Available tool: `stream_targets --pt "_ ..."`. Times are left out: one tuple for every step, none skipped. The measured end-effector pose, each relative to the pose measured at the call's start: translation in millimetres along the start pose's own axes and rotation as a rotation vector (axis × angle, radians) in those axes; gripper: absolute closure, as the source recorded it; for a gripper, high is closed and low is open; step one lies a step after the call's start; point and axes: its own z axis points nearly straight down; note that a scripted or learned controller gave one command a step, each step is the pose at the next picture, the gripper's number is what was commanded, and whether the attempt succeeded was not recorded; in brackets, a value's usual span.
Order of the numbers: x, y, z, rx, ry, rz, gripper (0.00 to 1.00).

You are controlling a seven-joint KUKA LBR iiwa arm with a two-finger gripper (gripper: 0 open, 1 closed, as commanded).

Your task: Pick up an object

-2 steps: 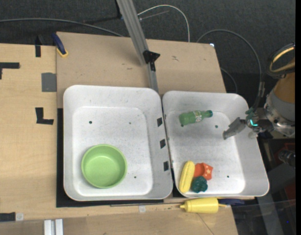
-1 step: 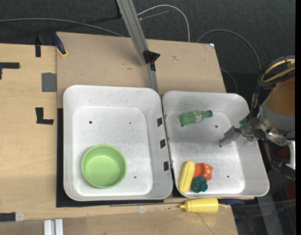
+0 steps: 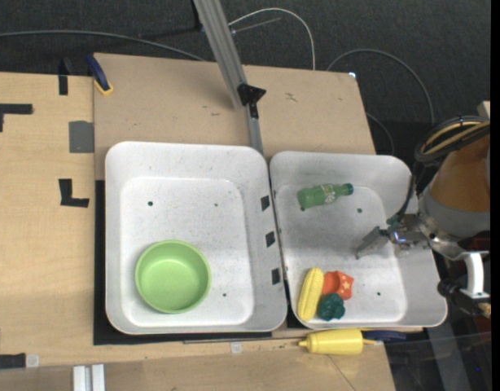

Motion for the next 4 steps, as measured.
stream_targets --pt "0 1 38 -0.006 -0.002 -0.001 0.0" --pt "1 1 27 -0.006 -0.001 -0.002 1.0" --pt "-3 -2 -16 -0.009 -0.002 0.0 1.0" --pt "0 3 -78 -0.011 -0.003 -0.002 1.0"
